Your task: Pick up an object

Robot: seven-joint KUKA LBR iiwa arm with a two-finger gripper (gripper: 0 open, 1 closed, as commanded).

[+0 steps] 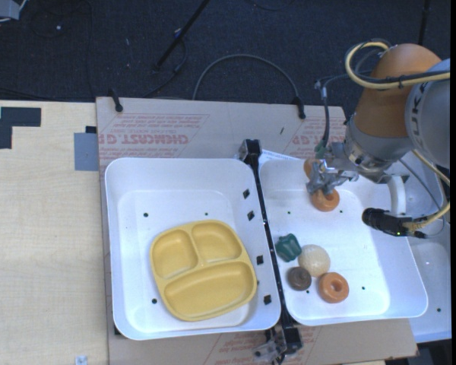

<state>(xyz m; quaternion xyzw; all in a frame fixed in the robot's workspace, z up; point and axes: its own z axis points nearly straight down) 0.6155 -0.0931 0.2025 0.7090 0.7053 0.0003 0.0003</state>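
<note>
An orange ring-shaped object (324, 200) lies in the right bin (395, 299) near its far wall, directly under the gripper (324, 179); whether the gripper grasps it, I cannot tell. Nearer in that bin sit a green piece (288, 245), a cream ball (315, 259), a brown disc (299, 278) and an orange doughnut (334, 287). The left bin (129, 204) holds a yellow divided tray (203, 269).

The gripper (324, 179) covers the top of an orange ring (326, 200) at the frame's upper right. The arm (410, 97) is cut off by the right edge.
</note>
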